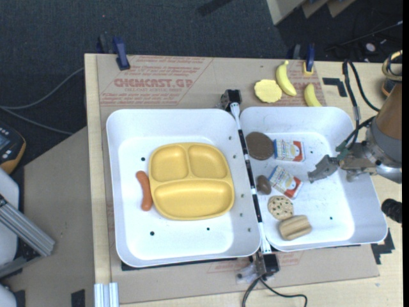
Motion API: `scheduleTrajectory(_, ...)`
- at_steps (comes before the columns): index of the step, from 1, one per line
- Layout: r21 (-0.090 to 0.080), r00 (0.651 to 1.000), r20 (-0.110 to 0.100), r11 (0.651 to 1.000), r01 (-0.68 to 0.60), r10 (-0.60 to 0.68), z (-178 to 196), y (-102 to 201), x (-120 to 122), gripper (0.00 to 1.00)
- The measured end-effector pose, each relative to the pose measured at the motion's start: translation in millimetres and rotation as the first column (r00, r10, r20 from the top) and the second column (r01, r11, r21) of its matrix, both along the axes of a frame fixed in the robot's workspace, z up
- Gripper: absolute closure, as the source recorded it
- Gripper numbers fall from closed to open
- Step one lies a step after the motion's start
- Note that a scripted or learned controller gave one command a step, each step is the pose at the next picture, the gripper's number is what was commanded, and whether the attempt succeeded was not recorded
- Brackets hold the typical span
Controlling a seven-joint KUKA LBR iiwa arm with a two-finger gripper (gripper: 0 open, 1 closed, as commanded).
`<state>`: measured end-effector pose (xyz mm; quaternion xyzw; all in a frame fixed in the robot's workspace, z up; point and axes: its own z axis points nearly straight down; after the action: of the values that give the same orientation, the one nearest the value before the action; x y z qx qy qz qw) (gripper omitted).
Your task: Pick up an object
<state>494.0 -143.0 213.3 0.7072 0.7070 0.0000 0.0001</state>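
In the right bin (332,232) lie a round brown patty (259,145), a white carton with red and blue print (288,149), a second small white packet (285,181), a small brown piece (263,185), a chocolate-chip cookie (280,206) and a tan bun (294,227). My gripper (318,171) hangs over the middle of that bin, reaching in from the right, just right of the small packet. Nothing shows in its grasp.
The left bin (128,235) bears a yellow divided plate (190,180) with an orange sausage (145,190) to its left. Behind the right bin, on the bench, lie a yellow disc (268,91) and two toy bananas (287,78) (312,95). Cables run at the right.
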Motion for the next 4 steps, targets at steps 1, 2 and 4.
scheduleTrajectory(1,0.004,1.000,-0.011,1.000,-0.002,0.002,-121.0,22.8,9.7,0.00)
scheduleTrajectory(2,-0.007,1.000,0.008,1.000,0.003,-0.003,-81.0,-53.3,64.9,0.00)
scheduleTrajectory(4,-0.002,1.000,0.006,1.000,-0.003,0.003,-127.9,-6.5,174.7,0.00)
